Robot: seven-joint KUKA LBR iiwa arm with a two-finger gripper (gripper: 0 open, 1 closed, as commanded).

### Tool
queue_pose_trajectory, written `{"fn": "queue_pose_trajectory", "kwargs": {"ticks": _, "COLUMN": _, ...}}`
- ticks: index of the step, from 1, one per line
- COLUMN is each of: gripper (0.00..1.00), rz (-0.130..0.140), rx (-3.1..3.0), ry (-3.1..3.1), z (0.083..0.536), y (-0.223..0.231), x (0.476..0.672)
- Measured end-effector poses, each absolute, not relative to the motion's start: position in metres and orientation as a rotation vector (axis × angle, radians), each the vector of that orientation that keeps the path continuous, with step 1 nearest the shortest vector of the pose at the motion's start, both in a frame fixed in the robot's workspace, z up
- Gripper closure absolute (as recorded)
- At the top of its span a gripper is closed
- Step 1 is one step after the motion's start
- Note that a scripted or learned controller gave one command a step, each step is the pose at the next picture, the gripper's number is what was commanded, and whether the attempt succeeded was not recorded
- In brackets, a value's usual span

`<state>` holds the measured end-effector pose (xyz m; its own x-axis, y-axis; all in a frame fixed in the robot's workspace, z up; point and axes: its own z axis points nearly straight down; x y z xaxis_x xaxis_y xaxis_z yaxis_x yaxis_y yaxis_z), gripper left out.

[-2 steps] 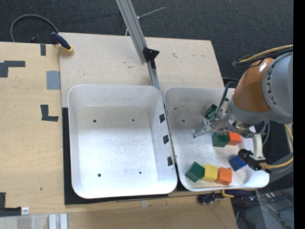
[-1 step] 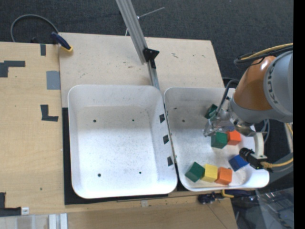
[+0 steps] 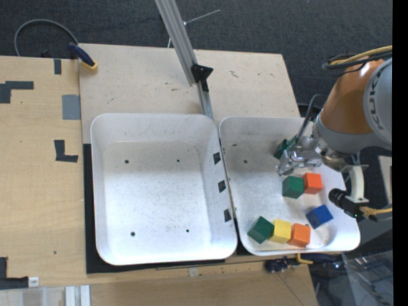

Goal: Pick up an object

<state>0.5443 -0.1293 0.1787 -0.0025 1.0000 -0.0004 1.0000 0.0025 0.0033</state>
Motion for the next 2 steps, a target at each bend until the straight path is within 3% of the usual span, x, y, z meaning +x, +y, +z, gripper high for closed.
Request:
{"fn": "queue_pose_trajectory", "kwargs": {"ticks": 1, "gripper": 1.00, "rz": 0.003, "rx": 2.218, "ry": 2.221, "z": 0.215, "y": -0.129, "x": 0.545}}
{"fn": "queue_pose_trajectory", "kwargs": {"ticks": 2, "gripper": 1.00, "rz": 0.000, "rx": 2.215, "ry": 2.230, "z": 0.210, "y": -0.081, "x": 0.566}}
